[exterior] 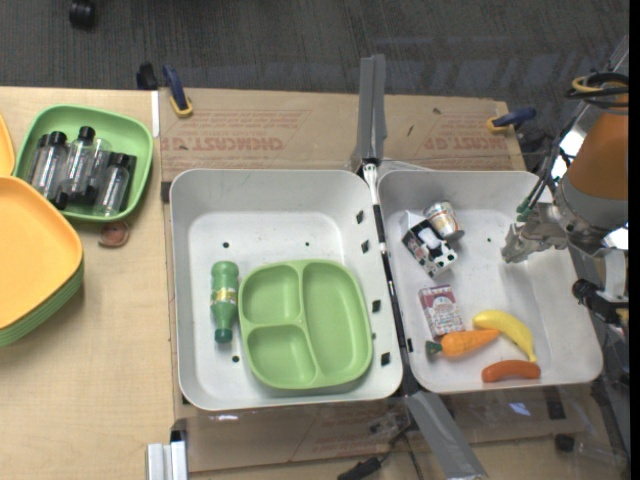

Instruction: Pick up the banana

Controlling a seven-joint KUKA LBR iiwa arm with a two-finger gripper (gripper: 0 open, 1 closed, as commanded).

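The curved yellow banana (508,330) is seen lying in the right shallow white bin (480,194), near its right near corner, just beside an orange carrot (466,344). The claw (518,243) is held farther back, apart from it; its state cannot be told.

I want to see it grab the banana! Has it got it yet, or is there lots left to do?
Not yet. The banana lies in the right bin, touching the carrot. The gripper is over that bin's right side, apart from the banana, with nothing in it that I can see. So nothing looks done. Reaching down, grabbing and lifting are all left.
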